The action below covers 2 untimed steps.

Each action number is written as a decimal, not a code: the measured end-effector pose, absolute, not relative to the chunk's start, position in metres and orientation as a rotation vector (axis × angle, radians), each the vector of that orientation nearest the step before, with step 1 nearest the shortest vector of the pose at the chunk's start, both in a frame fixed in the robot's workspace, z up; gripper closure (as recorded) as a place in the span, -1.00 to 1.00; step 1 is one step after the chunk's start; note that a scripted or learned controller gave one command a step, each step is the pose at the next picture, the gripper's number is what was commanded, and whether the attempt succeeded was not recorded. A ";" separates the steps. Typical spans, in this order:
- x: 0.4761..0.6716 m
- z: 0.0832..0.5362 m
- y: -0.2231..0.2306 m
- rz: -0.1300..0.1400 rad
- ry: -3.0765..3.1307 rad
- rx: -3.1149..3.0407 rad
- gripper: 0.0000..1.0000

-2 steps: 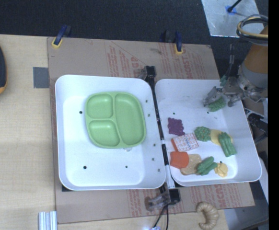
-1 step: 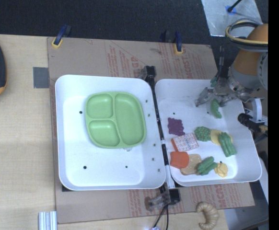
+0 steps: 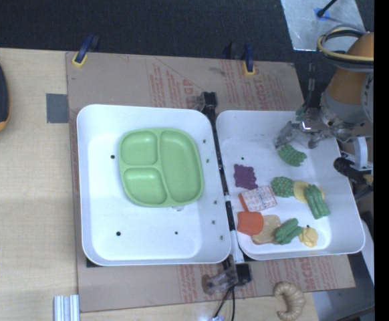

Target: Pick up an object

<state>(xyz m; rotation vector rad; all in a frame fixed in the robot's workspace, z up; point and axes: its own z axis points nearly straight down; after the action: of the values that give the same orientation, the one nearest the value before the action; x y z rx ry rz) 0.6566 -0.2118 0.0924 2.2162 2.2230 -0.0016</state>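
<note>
Hovering over the upper part of the right bin (image 3: 352, 209), the end effector (image 3: 300, 136) is sitting with its fingers spread apart and nothing between them, just at 11 o'clock from a small green toy vegetable (image 3: 291, 155) that looks like the likeliest target. Doing this step well is a matter of centring: the arm is needing to shift slightly toward 5 o'clock so the open fingers are straddling the green piece rather than landing on its edge, then descending straight until the tips are reaching the bin floor on either side. Whether the fingertips are already touching the piece is hard to judge from this slanted angle, so a slow approach is seeming wise. This piece is lying apart from the crowded cluster toward 6 o'clock, where a purple toy (image 3: 244, 176), a red piece (image 3: 250, 223) and a long green pod (image 3: 317, 201) are packed close together, so it is offering the cleanest grasp. The left bin (image 3: 97, 179), at 9 o'clock, is holding a green divided plate (image 3: 161, 166) and is playing no part. Closing gently is mattering, since a small rounded toy may be squirting sideways.
</note>
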 end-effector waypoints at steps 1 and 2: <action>0.656 0.103 -0.180 -0.004 2.232 2.216 -1.00; 0.635 0.100 -0.214 -0.007 2.225 2.223 -1.00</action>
<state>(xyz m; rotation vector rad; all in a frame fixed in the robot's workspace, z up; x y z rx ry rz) 0.6348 -0.2138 0.0999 2.2234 2.2248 -0.0068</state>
